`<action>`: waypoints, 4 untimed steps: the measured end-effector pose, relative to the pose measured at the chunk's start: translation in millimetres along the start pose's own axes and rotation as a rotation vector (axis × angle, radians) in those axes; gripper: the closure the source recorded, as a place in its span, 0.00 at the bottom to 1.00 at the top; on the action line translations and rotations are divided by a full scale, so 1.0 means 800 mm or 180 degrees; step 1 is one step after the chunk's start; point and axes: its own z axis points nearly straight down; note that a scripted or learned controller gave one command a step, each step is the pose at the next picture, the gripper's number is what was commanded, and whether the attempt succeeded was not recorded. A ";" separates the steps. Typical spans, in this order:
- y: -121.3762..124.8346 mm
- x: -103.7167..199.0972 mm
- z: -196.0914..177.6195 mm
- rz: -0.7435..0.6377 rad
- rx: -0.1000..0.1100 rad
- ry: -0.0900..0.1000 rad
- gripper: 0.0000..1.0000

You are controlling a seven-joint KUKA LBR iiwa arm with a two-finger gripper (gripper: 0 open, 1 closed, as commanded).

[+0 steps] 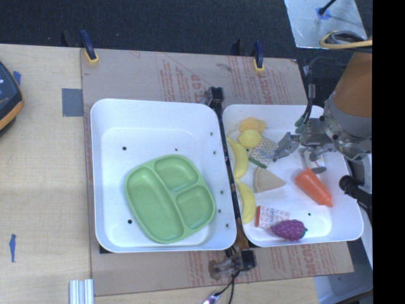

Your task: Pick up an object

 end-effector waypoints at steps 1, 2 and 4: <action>0.036 -0.097 0.056 0.0006 -0.0003 -0.0008 0.00; 0.029 -0.132 0.164 0.0001 -0.0011 -0.0007 0.00; 0.150 -0.139 0.180 -0.0003 0.0034 0.0009 0.00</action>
